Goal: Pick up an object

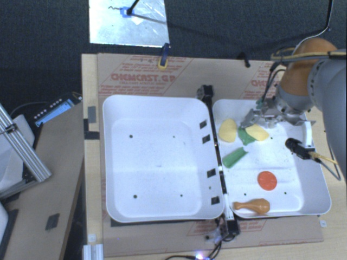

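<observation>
The right bin (312, 191) holds a pale yellow lump (228, 130), a second yellow piece (259, 134) lying over a small green piece (246, 137), a larger green wedge (235, 157), an orange-red disc (267, 180) and a tan gourd-shaped piece (252, 205). My gripper (261, 117) hangs at the back of this bin, just above and behind the second yellow piece. The grey arm with its orange band comes in from the upper right. No object can be seen in its hold.
The left bin (157, 156) lies beside the right one, with a black divider with clips (214, 145) between them. A black connector with a yellow cable (301, 148) hangs over the right bin's right side. A shiny metal sheet (128, 15) lies behind the bench.
</observation>
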